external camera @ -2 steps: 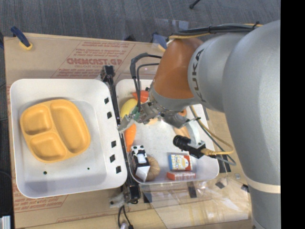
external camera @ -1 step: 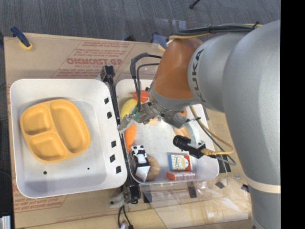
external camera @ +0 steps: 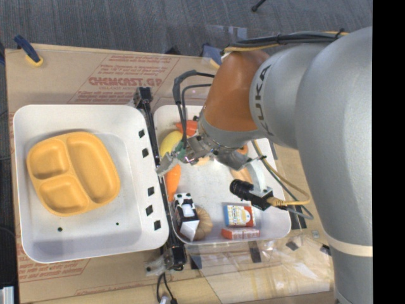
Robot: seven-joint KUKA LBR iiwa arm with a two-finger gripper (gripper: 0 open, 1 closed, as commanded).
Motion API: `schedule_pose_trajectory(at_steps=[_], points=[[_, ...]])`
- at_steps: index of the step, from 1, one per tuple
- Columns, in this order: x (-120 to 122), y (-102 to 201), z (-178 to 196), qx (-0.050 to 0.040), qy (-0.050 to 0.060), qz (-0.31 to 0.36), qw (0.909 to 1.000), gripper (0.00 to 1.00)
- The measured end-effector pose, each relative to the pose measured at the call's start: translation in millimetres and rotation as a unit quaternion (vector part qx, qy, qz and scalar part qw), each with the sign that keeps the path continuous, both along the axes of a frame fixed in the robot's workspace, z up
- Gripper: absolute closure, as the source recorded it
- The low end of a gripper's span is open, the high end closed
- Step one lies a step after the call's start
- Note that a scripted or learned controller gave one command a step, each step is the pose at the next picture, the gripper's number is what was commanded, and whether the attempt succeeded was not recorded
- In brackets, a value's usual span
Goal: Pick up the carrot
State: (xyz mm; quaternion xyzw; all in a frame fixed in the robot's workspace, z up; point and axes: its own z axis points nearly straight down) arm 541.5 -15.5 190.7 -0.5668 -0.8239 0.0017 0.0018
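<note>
Partly, the arm [external camera: 253, 100] hides the carrot [external camera: 172, 180] in the right bin [external camera: 278, 223].

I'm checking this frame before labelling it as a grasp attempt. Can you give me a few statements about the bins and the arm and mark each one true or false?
1. The yellow divided tray lies in the left bin. True.
2. The carrot lies in the left bin. False: it lies in the right bin, near its left wall, below the gripper.
3. The arm's orange band hangs over the right bin. True.
4. The small red and white box sits at the far end of the right bin. False: it sits near the bin's near edge.
5. The yellow divided tray has food in its compartments. False: all three are bare.
</note>
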Motion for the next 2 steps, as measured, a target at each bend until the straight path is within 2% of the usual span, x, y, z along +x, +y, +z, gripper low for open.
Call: schedule_pose_trajectory(at_steps=[2], points=[[0.0,0.0,0.0,0.0,0.0,0.0,1.0,0.0]])
